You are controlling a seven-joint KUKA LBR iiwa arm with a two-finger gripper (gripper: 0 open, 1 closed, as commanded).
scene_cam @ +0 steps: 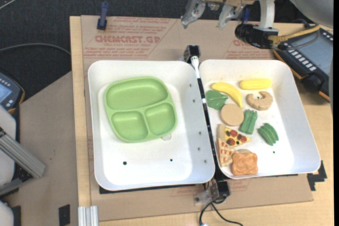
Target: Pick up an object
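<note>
Pincer (pixel 207 17) spread above two bins; one green tray (pixel 140 108), one banana (pixel 228 91).

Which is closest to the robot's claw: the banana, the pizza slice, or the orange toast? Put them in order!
From the gripper, up above the bins:
1. Banana, near the top of the right bin.
2. Pizza slice, lower down in the same bin.
3. Orange toast, at the bin's bottom edge.

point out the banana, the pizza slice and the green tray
banana (pixel 229 91), camera view, middle of its curved yellow body
pizza slice (pixel 233 137), camera view, its topped centre
green tray (pixel 136 95), camera view, floor of its large upper compartment
</note>
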